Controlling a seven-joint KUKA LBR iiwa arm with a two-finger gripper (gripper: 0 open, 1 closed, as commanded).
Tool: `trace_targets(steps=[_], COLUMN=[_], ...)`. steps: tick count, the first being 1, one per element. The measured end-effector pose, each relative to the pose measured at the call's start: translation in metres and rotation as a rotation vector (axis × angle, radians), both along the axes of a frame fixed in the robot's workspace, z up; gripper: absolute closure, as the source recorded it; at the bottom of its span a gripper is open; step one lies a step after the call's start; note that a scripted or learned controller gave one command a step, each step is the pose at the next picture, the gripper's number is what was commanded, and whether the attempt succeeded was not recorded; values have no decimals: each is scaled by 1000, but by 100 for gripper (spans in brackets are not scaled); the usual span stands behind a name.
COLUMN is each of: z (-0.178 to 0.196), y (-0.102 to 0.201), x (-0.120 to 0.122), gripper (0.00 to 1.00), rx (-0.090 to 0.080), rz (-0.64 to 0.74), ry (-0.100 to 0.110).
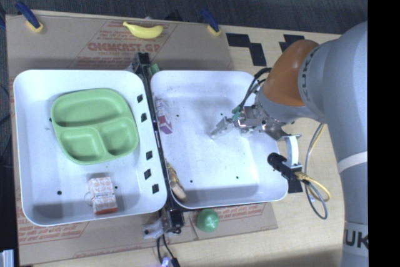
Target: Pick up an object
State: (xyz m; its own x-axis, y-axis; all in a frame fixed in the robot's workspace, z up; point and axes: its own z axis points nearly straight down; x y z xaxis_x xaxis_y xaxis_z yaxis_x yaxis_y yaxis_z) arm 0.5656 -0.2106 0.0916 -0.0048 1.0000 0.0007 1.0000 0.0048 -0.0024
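A small pinkish packet [164, 117] is lying against the left wall of the right bin [206, 196], beside the divider, well apart from the gripper [220, 128], which is hovering low near the bin's middle. Whether the gripper is spread or closed cannot be told, and nothing is showing in its grasp. To do this well, the arm should be travelling left, descending squarely over the packet, keeping off the wall.
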Motion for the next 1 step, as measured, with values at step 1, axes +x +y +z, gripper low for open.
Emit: trace_targets(steps=[1], z=[82], y=[0], x=[89], gripper=[0], rx=[-1], rz=[0], ry=[-5])
